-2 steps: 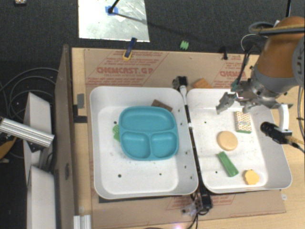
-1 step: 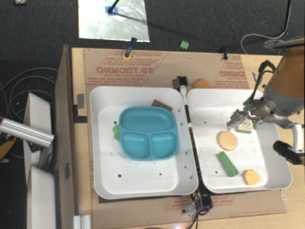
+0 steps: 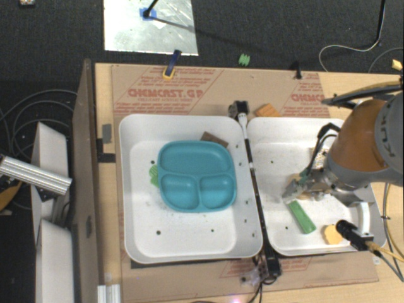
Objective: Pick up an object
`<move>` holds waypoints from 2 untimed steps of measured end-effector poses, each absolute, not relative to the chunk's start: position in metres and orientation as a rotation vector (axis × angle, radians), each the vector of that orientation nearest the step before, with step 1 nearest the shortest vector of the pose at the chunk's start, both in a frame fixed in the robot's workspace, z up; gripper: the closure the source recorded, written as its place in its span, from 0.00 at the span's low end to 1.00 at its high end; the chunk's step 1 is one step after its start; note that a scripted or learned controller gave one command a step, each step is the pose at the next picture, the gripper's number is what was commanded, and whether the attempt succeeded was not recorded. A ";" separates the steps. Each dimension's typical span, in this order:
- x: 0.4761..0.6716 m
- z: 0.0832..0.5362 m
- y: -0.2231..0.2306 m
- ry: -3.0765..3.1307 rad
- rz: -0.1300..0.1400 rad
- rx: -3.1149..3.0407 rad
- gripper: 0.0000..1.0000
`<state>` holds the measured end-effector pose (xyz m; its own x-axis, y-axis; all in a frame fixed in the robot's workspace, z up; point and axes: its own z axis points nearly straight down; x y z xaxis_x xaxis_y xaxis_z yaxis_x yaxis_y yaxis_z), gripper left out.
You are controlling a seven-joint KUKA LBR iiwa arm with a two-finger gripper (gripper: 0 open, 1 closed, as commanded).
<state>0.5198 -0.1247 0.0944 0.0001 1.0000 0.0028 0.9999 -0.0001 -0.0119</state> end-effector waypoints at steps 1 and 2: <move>0.492 0.084 -0.118 -2.220 -0.001 -2.222 0.00; 0.495 0.096 -0.118 -2.225 -0.007 -2.222 1.00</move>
